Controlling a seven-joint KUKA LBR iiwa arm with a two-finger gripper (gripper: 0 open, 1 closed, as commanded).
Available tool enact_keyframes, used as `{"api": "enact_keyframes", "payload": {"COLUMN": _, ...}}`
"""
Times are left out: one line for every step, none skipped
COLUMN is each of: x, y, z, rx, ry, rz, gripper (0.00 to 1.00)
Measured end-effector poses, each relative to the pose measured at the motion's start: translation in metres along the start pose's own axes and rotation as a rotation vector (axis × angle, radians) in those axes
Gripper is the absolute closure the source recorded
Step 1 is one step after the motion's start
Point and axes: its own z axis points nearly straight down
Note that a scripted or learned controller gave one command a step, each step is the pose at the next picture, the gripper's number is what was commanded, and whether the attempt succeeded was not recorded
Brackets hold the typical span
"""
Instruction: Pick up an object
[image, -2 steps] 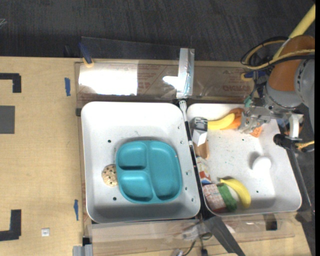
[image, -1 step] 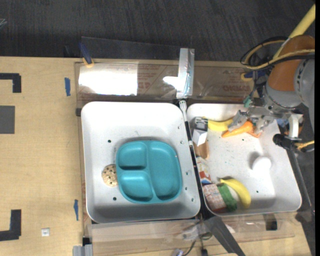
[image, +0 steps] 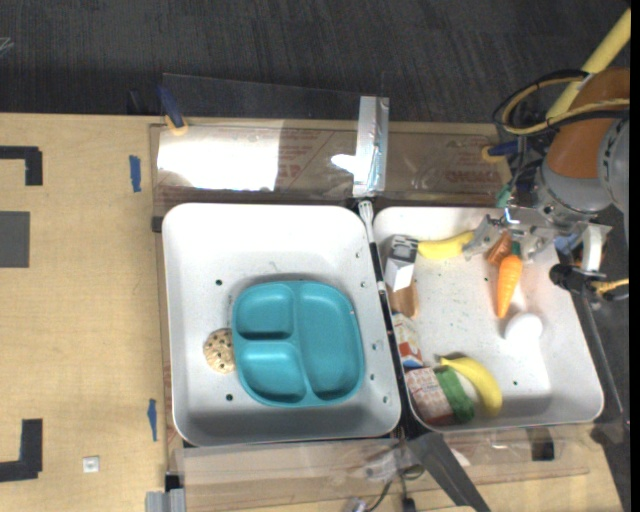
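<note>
My gripper (image: 508, 234) hangs over the far end of the right bin (image: 572, 385), right above the upper end of an orange carrot (image: 507, 286). The carrot lies on the bin floor, pointing toward the front. To the gripper's left lies a small yellow banana (image: 445, 246), its tip close to the gripper. A white egg-shaped object (image: 523, 326) sits just below the carrot's tip. At the bin's front lie a larger banana (image: 480, 381), a green item (image: 458, 396) and a brownish packet (image: 424, 392).
The left bin (image: 200, 232) holds a teal divided plate (image: 297, 340) and a speckled cookie (image: 219, 351) by its left edge. Small items, among them a brown piece (image: 404, 298), line the right bin's left wall. Yellow and black cables (image: 545, 100) loop above the arm.
</note>
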Motion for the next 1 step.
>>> {"api": "enact_keyframes", "payload": {"x": -0.0037, "y": -0.0222, "z": -0.1061, "rx": -0.062, "ry": -0.024, "rz": -0.058, "gripper": 0.00}}
